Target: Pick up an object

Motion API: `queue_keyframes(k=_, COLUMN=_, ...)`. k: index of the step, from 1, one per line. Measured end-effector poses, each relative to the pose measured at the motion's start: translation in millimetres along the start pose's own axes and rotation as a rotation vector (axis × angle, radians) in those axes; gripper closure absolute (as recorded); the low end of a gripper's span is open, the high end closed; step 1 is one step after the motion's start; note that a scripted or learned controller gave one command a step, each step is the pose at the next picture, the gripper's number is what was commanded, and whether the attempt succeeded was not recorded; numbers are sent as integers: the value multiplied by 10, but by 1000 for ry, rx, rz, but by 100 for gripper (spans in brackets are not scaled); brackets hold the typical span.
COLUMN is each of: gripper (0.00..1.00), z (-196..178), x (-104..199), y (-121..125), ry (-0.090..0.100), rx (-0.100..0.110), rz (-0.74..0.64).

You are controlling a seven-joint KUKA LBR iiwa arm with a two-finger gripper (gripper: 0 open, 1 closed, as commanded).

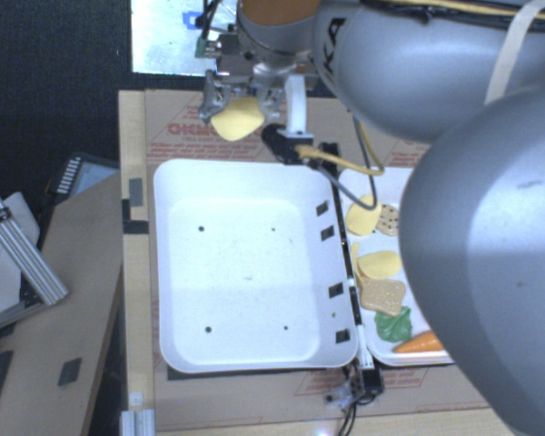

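Observation:
My gripper (240, 109) hangs above the far edge of the left bin (177, 243), under the orange-banded wrist. Its fingers are shut on a pale yellow rounded piece (238, 119), which sits lifted between them over the cardboard behind the bin. In the right bin (409, 178) lie several toy foods: a yellow slice (363, 216), a dotted cracker (389, 218), another yellow piece (380, 264), a tan bread slice (386, 294), a green leaf (392, 323) and an orange carrot (420, 341). The arm hides most of that bin.
The big grey arm fills the upper right of the view. A black and yellow cable (331, 162) loops from the wrist over the divider between the bins. Metal rails (18, 243) lie off the bench at the left.

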State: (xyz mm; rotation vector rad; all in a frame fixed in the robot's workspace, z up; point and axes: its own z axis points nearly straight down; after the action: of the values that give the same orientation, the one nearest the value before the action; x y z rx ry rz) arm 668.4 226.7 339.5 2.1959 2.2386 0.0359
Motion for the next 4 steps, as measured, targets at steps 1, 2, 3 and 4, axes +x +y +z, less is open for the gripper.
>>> queue_keyframes(k=1, gripper=100, z=-1459, x=104, y=31, ry=-5, rx=1, rz=12)
queue_keyframes(k=2, gripper=100, z=196, x=88, y=-745, ry=-17, rx=39, rz=18)
queue_keyframes(k=3, gripper=100, z=-1904, x=110, y=-773, ry=-4, rx=0, rz=14)
queue_keyframes(k=4, gripper=100, z=-1687, x=120, y=-1248, ry=-12, rx=22, rz=13)
